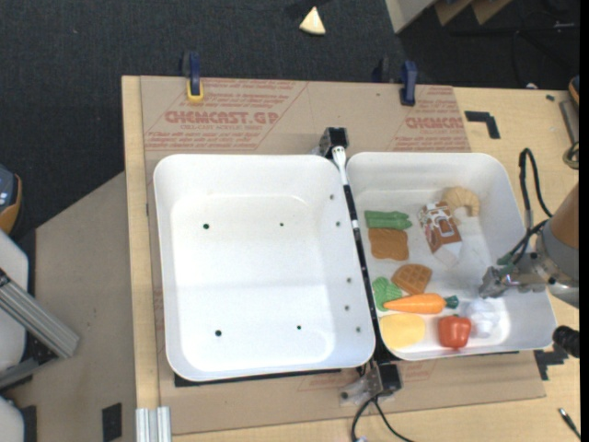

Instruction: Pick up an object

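Observation:
The right bin (488,168) holds several toy foods: a green bean pod (386,219), a brown cracker (388,244), a wrapped bread packet (441,228), a croissant (460,200), a waffle (412,277), a carrot (416,304), a yellow piece (403,330) and a red pepper (454,331). My gripper (492,284) reaches in from the right edge, low over the bin's right side, to the right of the carrot and above the pepper. Nothing shows between its fingers.
The left bin (166,247) sits beside it on the cardboard-covered bench (276,109). A black divider clip (335,141) marks the seam between bins. Blue clamps (192,67) hold the board at the back edge. Cables (526,182) run along the right bin's rim.

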Robot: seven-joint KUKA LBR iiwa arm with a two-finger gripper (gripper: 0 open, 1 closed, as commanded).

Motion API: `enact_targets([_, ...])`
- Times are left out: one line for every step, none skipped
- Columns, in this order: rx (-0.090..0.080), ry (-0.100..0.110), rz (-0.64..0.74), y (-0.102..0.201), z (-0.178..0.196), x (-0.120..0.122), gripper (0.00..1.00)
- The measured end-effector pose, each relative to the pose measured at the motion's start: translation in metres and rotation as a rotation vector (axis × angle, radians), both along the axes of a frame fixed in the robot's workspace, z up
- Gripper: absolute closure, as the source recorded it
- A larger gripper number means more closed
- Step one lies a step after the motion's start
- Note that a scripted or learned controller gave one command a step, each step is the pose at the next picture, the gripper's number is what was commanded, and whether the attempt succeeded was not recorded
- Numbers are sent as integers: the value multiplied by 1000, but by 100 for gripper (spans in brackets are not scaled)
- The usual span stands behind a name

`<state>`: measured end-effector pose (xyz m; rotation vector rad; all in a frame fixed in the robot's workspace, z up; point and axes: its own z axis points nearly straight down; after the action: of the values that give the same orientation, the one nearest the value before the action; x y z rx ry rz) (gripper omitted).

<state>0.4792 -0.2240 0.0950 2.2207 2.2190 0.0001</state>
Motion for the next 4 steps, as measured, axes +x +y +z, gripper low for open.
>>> enact_targets([3, 4, 1, 1, -11, 0, 100])
enact_targets([1, 1, 0, 0, 0, 0, 100])
enact_targets([3, 4, 1, 1, -11, 0, 100])
enact_targets([2, 2, 0, 0, -10, 0, 100])
